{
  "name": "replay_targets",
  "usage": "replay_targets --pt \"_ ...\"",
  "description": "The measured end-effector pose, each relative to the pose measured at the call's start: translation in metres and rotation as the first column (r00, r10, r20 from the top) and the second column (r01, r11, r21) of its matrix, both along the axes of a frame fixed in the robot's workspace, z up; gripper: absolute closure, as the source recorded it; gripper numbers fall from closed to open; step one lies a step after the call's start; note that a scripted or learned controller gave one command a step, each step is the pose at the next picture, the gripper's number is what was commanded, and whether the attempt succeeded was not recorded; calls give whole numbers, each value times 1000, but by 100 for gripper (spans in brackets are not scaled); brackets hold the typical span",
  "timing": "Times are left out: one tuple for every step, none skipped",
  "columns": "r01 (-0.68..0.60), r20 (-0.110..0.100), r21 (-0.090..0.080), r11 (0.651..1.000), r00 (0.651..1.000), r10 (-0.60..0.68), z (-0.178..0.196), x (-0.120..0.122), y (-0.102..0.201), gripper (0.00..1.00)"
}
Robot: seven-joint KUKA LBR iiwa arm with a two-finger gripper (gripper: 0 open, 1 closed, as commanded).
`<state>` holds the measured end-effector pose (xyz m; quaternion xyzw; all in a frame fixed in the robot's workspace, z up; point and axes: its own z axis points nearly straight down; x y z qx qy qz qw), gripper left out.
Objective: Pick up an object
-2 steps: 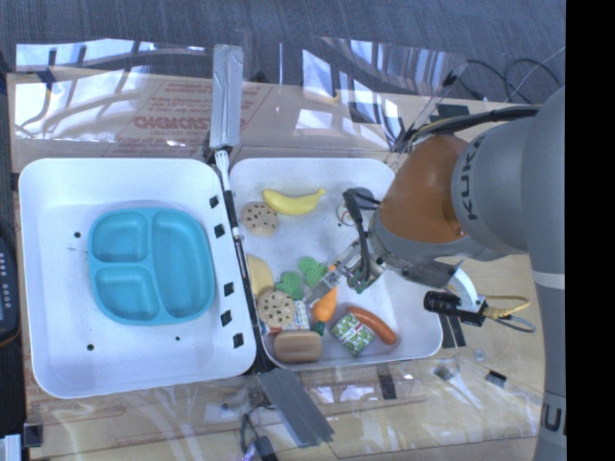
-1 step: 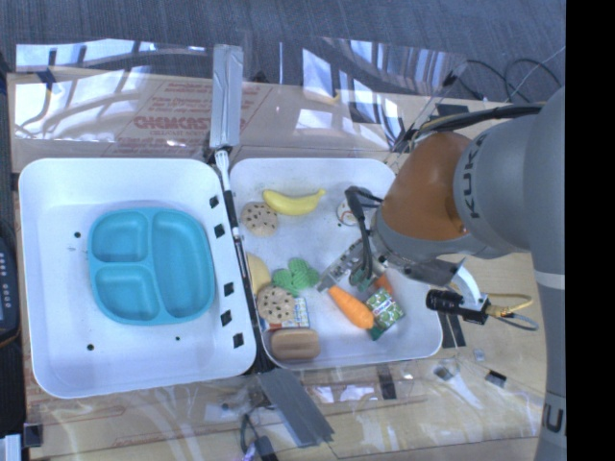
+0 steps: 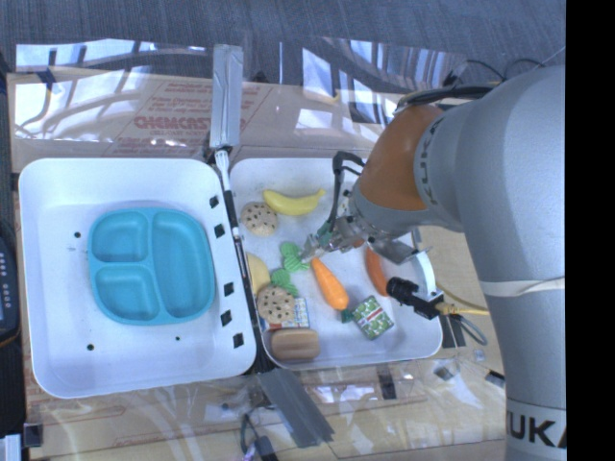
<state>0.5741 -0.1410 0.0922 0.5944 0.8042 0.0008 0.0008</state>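
Grey carpet-looking floor runs across the top of the frame, and below it sits a bench wrapped in shiny plastic sheeting with two shallow white bins side by side. Left bin point(image 3: 38, 257) holds a blue divided tray point(image 3: 151, 263) with three compartments, sitting roughly in the middle of it.

Right bin point(image 3: 423, 339) is where all the toy food is. Yellow banana point(image 3: 293, 201) lies near the top of it, long axis roughly left-right, curving up at both tips. Just left of that is a chocolate chip cookie point(image 3: 258, 218), and a second cookie point(image 3: 276, 303) sits lower down near the left wall. An orange carrot point(image 3: 329, 283) lies in the middle on a diagonal, with its leafy end up-left toward some green leafy stuff point(image 3: 288, 265) and the tip pointing down-right. Another orange piece point(image 3: 375, 270) lies right of it, mostly up-down, partly tucked under the arm. A small green carton point(image 3: 372, 317) is at the lower right, tilted, and a brown bread roll point(image 3: 294, 344) sits at the bottom edge.

The grey arm with its orange band point(image 3: 399, 166) comes in from the right and covers the upper right of that bin. The gripper point(image 3: 322, 245) is down low, right above the carrot's leafy end, between the banana and the carrot. Honestly can't tell if the fingers are apart or together, too small and dark, and nothing is visibly pinched in them.
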Motion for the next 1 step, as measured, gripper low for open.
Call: replay_targets --pt "43 -2 0 999 999 -43 159 -36 45 100"
